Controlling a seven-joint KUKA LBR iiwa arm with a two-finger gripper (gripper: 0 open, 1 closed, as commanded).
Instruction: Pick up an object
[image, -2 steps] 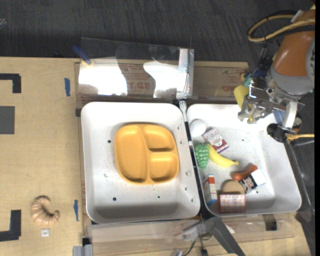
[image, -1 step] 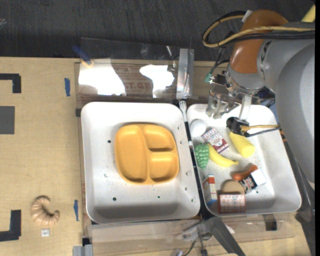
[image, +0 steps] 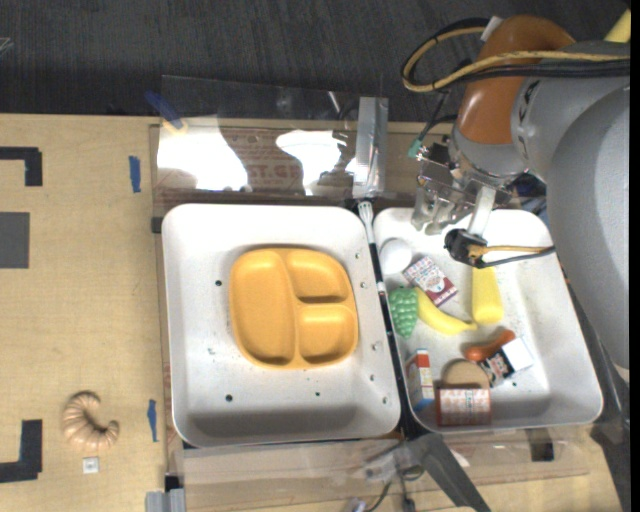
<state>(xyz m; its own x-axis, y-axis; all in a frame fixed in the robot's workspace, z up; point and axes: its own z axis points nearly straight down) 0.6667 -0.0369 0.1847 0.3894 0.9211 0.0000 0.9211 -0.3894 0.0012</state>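
The metal two-finger claw (image: 450, 213) hangs over the far end of the right shallow white plastic bin (image: 560, 360), fingers parted, gripping nothing; just beyond it lie a yellow plastic banana (image: 447, 317), a green bumpy toy (image: 404, 311) and a small red-and-white carton (image: 430, 279); the left white bin (image: 190, 300) holds a yellow compartment tray (image: 293, 305); a tan croissant-shaped toy (image: 89, 420) rests on the wooden worktop (image: 70, 300).

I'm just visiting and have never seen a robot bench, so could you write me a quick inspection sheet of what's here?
Surface: wooden bench bearing two white bins.
Job's things: right bin holds a banana, green toy, can and small packets.
Clutter: left bin holds a yellow divided tray; croissant-like toy on the bench.
Grippers: gripper above the right bin's far end.
Cables: yellow and black loops on the arm.
Surroundings: dark floor.
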